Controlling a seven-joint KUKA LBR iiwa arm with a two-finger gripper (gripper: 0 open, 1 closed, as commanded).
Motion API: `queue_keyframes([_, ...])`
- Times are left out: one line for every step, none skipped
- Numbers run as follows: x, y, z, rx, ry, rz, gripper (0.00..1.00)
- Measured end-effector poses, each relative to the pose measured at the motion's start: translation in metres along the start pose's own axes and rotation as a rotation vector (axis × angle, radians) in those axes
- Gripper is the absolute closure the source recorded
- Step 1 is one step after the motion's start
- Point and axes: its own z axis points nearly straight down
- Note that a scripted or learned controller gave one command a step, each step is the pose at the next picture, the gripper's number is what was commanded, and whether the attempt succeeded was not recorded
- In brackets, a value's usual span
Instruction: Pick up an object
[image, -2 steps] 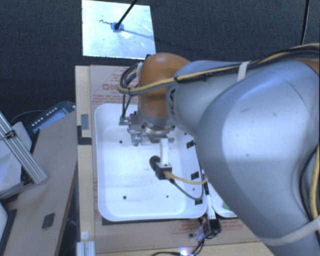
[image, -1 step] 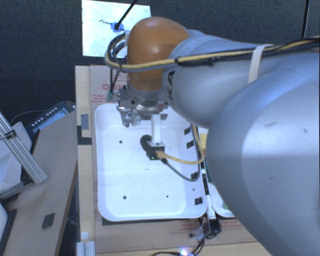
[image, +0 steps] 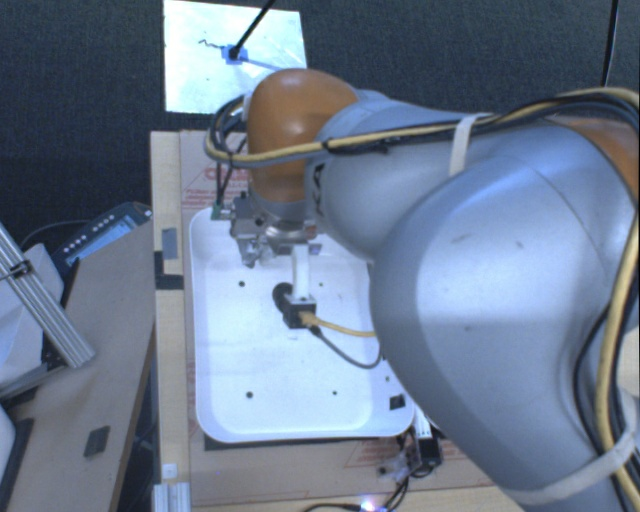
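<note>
My gripper (image: 256, 248) hangs below the orange wrist band (image: 290, 115) over the far left part of the white bin (image: 225, 400). It sits low, close to the bin floor. The bulky grey arm (image: 500, 300) covers the bin's right side and everything beyond it. A small black piece (image: 396, 402) lies on the bin floor at the near right, right at the arm's edge. The visible floor otherwise has just a few tiny dark dots (image: 250, 395). Nothing can be seen held in the gripper.
A grey device with a blue screen (image: 105, 228) and an aluminium rail (image: 45, 305) lie left of the bin. A white sheet (image: 235, 55) lies behind the bench. A small dark tab (image: 97, 441) rests on the brown board at near left.
</note>
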Motion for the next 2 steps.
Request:
queue_keyframes([-0.002,0.014,0.066,-0.003,0.002,-0.002,1.00])
queue_keyframes([0.003,-0.046,0.006,-0.002,0.003,-0.001,1.00])
